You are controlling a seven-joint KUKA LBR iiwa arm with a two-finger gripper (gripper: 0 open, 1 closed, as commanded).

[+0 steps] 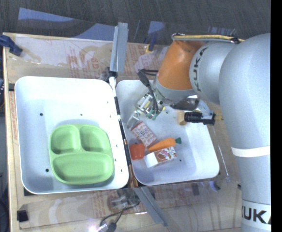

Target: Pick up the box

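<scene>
I've got the arm (228, 71) reaching in over the right bin (206, 170), the left bin (29, 129) holding just the green divided plate (81, 153). The box (161, 156) lies near the right bin's front wall, touching the carrot (161, 144), a red piece (137, 151) just beside. My gripper (144, 109) hangs above the patterned packet (143, 133), well short of the box; how far it's parted I cannot tell. I'd shift toward the front and straddle the box's narrow sides, clear of that carrot.
</scene>
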